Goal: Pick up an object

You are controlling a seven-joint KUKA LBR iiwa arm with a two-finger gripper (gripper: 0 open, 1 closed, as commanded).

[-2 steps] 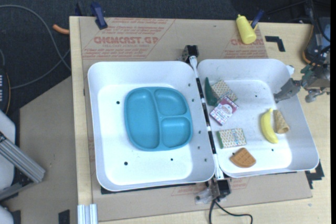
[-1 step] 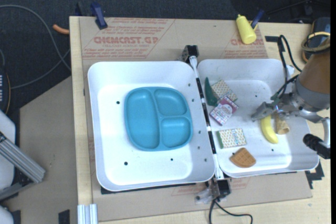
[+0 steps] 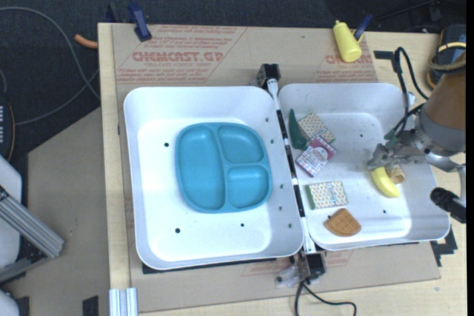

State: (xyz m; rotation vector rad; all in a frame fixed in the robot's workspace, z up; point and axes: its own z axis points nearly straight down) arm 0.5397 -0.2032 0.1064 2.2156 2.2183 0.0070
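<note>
My gripper [image 3: 388, 159] is low in the right bin [image 3: 355, 101], close to its right wall. It sits directly over the upper end of a small yellow banana [image 3: 386, 183] lying on the bin floor. The arm's grey wrist and orange band [image 3: 448, 111] come in from the right and hide the gripper's upper part. Other pickable things lie to the left: a green piece [image 3: 296, 129], a patterned packet [image 3: 317, 126], a pink-and-white packet [image 3: 313, 158], a green-patterned packet [image 3: 327, 194] and a round brown cookie [image 3: 342, 223].
The left bin [image 3: 148, 159] holds a blue divided plate [image 3: 222, 166]. A yellow bottle [image 3: 345, 41] and a blue clamp [image 3: 138, 21] sit on the cardboard behind the bins. A black cable [image 3: 404, 74] runs near the right bin's far corner.
</note>
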